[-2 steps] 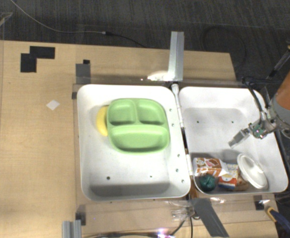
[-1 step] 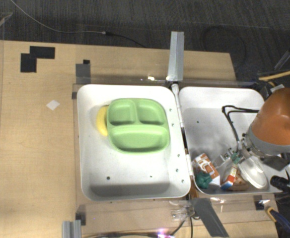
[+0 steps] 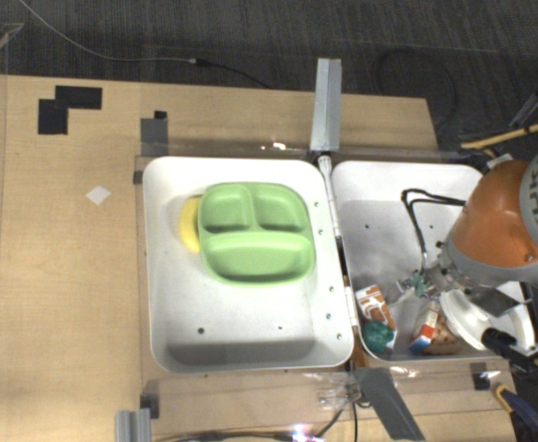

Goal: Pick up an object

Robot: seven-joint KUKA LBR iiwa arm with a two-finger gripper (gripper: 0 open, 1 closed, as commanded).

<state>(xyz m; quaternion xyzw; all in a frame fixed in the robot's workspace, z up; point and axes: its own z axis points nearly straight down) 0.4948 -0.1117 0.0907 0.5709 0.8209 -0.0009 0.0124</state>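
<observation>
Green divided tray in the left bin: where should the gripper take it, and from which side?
Grip the green tray at its near long rim, coming straight down. It lies flat, far too wide to span, and that edge faces open floor of the left bin; a yellow object crowds its left side.

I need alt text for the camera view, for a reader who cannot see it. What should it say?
The grey and orange robot arm reaches from the right into the right bin, above small mixed objects in its lower part. In the left bin lies a green divided tray, with a yellow object partly under its left edge.
</observation>
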